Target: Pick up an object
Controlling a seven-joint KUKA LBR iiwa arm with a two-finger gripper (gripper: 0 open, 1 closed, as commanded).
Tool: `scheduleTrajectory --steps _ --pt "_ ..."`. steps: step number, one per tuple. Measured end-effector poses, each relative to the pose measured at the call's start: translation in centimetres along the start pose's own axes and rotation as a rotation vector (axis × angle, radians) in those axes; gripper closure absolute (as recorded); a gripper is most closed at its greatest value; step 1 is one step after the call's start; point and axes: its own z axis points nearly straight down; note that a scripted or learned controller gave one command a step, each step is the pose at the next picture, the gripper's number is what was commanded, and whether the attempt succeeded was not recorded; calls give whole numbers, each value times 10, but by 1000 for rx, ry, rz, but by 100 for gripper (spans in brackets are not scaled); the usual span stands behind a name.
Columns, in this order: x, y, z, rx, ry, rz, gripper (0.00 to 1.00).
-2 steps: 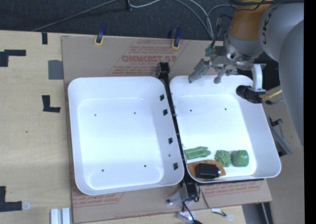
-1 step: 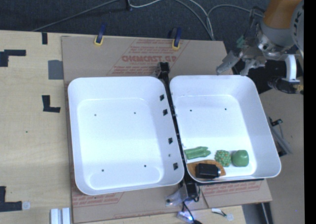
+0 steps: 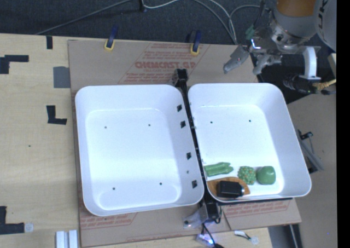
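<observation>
Several small objects lie in the near corner of the right bin (image 3: 273, 104): a green pod (image 3: 217, 169), a bumpy green broccoli-like piece (image 3: 246, 174), a round green piece (image 3: 266, 175) and a black object (image 3: 229, 189) resting on an orange piece (image 3: 243, 189). My gripper (image 3: 247, 64) hangs above the bench beyond the right bin's far edge. It is open, with nothing between its fingers, and it is far from the objects.
The left bin (image 3: 87, 132) sits beside the right one, with a black hinge strip (image 3: 186, 126) between them. Blue and yellow clamps (image 3: 112, 40) (image 3: 194, 43) hold the cardboard base. Cables (image 3: 180, 0) run across the dark floor behind the bench.
</observation>
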Motion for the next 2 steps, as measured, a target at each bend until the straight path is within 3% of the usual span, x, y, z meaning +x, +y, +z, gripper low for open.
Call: scheduleTrajectory --steps 1,2 --pt "-114 9 -44 3 -4 13 0" --pt "-43 -8 -147 -5 -1 0 0"
